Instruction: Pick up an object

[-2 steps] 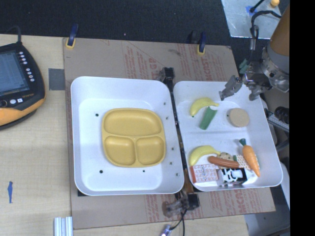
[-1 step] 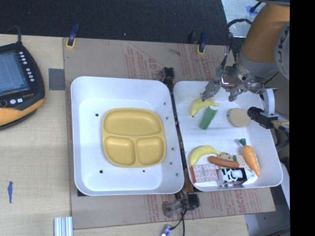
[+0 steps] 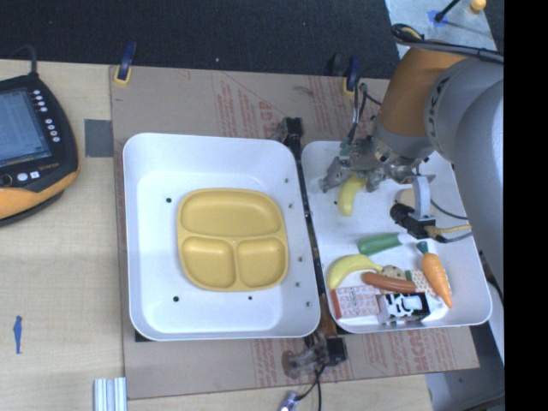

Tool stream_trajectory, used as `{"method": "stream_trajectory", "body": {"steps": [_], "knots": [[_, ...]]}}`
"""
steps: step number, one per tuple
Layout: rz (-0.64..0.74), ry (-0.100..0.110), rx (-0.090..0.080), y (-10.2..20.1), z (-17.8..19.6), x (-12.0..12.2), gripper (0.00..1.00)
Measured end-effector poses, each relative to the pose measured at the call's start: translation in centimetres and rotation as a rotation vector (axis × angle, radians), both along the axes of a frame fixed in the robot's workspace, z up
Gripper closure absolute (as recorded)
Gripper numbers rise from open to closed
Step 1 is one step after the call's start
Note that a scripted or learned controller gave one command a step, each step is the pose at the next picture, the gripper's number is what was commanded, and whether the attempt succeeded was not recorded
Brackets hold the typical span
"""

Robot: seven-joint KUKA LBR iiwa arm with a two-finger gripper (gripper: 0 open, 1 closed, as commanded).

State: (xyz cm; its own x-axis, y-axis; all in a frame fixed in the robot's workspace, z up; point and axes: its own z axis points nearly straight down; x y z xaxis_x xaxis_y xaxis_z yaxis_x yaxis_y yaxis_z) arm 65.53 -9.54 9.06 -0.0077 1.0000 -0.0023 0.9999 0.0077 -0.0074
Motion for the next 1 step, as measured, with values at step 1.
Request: {"method": "stream_trajectory", "body": {"steps": [1], "knots": [[0.001,0.011,0.000,-0.14,0.99,-0.15,1.00]]}}
